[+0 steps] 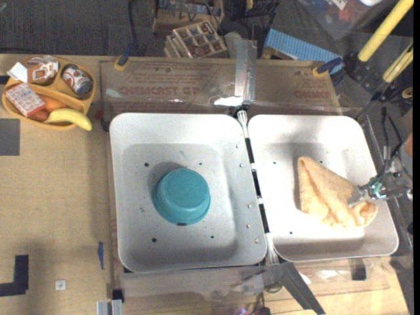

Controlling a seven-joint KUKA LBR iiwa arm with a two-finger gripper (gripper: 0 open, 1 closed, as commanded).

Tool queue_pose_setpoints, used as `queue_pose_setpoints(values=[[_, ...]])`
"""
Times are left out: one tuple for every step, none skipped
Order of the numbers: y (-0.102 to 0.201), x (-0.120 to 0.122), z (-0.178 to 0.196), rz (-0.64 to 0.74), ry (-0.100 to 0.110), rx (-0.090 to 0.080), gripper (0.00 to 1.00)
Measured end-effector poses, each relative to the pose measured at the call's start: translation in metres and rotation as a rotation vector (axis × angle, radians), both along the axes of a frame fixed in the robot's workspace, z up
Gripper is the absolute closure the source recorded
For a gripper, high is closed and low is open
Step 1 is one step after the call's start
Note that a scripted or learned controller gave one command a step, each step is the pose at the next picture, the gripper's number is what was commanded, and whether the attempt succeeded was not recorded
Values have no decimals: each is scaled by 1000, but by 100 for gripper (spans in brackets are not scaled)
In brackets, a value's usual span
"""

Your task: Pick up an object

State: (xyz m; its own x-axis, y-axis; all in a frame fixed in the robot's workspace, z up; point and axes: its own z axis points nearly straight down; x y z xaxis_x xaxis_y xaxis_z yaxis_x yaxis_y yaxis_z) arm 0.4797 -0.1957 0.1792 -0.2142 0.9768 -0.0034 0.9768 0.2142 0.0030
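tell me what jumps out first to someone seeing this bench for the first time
The teal bowl stands out most, lying upside down near the middle of the left bin. Next comes the orange cloth, crumpled in the right bin toward its right side, with the gripper at the cloth's right end. A yellow tray of toy food sits on the bench at the far left.
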Motion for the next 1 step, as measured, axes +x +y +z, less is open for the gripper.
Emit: queue_pose_setpoints(values=[[62,9,16,48,0,1,100]])
